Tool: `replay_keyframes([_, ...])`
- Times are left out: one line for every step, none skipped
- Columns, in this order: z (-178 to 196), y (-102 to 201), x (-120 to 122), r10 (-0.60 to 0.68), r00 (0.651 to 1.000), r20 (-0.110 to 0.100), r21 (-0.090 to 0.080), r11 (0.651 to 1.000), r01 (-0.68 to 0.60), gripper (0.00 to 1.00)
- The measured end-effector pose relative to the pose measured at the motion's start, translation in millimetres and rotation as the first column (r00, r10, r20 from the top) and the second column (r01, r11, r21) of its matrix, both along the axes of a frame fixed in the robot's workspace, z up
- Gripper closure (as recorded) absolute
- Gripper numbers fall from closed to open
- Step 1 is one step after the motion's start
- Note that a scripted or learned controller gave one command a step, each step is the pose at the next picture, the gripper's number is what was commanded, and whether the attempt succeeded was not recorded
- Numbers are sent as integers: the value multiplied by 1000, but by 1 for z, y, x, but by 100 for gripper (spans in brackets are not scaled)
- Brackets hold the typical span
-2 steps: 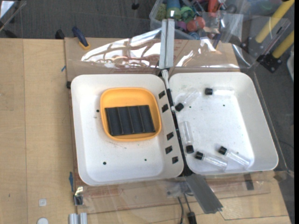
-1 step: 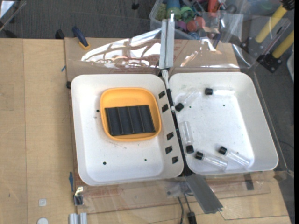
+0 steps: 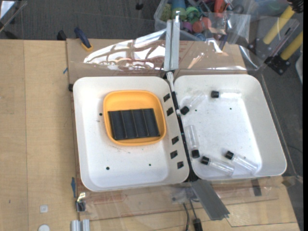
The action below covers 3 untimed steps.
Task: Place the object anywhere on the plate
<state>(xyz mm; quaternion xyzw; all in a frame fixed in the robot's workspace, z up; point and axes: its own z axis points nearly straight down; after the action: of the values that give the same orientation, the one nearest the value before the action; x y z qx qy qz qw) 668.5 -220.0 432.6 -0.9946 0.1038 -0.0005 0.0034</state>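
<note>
An orange plate [image 3: 111, 101] sits in the left white bin [image 3: 91, 162]. A black ridged rectangular object [image 3: 134, 123] lies flat on the plate, covering most of its middle. The right white bin [image 3: 269, 129] holds several clear plastic tubes with black caps: one near the top [image 3: 202, 98], one by the divider [image 3: 191, 138], and two near the front [image 3: 219, 164] [image 3: 240, 160].
A clear tub of colourful toys [image 3: 207, 6] stands behind the bins. Crumpled clear plastic film [image 3: 127, 54] lies behind the left bin. A metal upright [image 3: 172, 42] rises at the back between the bins. Wooden bench surface spreads to the left.
</note>
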Motion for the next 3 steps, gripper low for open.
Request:
replay_keyframes([0,0,0,12,1000,0,0,1000,-12,100])
replay_keyframes([0,0,0,13,1000,0,0,1000,-13,100])
replay_keyframes([0,0,0,13,1000,0,0,1000,-13,100])
